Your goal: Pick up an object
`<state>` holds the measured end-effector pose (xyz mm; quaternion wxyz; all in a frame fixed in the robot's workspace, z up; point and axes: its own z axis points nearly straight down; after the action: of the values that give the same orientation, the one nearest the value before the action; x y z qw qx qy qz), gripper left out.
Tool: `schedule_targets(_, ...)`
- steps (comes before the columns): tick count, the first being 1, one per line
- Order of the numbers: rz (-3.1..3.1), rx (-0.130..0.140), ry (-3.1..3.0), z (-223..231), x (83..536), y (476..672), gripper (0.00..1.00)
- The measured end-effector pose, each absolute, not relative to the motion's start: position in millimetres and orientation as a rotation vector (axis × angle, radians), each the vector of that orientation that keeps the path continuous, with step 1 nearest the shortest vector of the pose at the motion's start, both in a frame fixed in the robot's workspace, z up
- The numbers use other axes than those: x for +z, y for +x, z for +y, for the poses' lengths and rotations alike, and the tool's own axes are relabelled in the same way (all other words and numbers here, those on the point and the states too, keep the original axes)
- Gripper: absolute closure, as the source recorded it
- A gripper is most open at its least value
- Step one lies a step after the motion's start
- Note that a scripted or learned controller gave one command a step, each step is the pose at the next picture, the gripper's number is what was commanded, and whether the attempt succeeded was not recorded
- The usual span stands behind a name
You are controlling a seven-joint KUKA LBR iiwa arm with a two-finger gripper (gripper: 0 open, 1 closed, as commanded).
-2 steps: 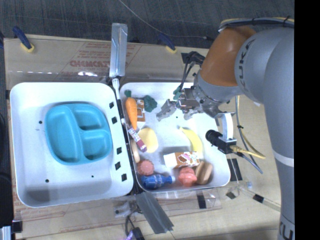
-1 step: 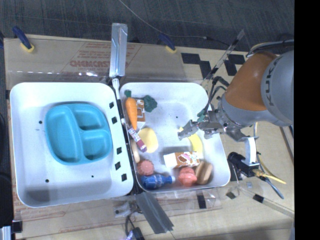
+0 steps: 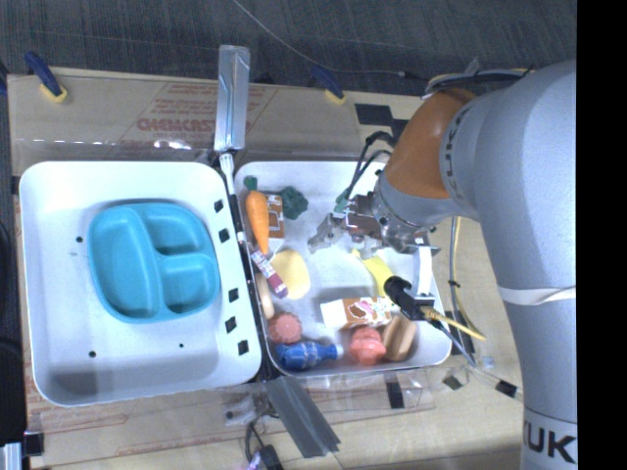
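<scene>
The tool (image 3: 338, 225) hangs low over the right bin (image 3: 323, 176), near its middle and toward the far side, with the grey arm (image 3: 509, 184) reaching in from the right. Its metal fingers look parted, and nothing sits between them; it holds no object.

No single target is fixed, but the closest candidates are the carrot (image 3: 257, 219), which lies just left of the tool along the bin's left wall, and the pale yellow piece (image 3: 291, 273) slightly nearer. The carrot's long axis runs far to near, with its green top at the far end and its tip pointing toward the near side. A green item (image 3: 293, 203) sits just beside the carrot's top.

The main risk is crowding. The carrot lies hard against the wall with a small packet (image 3: 275, 213) touching it, so a finger could land on the wall or the packet and the closing would slip off. If the fingers close along the carrot's length instead of across it, they would likely skid. The near end holds a blue bottle (image 3: 306, 354), a red ball (image 3: 286, 328) and a card (image 3: 359, 312) packed together, which could jam a descent there.
</scene>
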<state>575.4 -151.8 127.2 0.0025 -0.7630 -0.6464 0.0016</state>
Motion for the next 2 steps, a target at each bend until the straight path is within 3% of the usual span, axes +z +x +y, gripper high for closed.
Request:
schedule_targets(1,-2.032,0.004,-2.391,-152.1,138.3,576.2,1.00)
schedule_targets(2,-2.032,0.005,-2.391,-152.2,138.1,576.1,0.00)
